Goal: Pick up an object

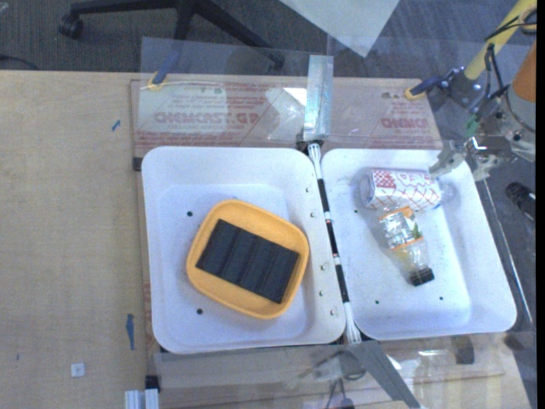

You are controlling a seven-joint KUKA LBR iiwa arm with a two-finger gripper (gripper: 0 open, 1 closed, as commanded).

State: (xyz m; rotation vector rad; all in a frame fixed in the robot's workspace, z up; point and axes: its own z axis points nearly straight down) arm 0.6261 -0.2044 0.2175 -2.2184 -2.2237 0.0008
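From my feed, the clear sheet (223, 113) lying on the surface behind the left bin (162, 228) carries faint reddish print that I cannot make out for certain; the matching strip (400, 118) behind the right bin (485, 305) bears similar lettering, also too blurred. The red-and-white patterned packet (404, 189) in the right bin shows markings I cannot read.

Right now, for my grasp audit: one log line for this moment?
gripper: over right bin rim | red-white carton, clear bottle: lying there | yellow dish: left bin
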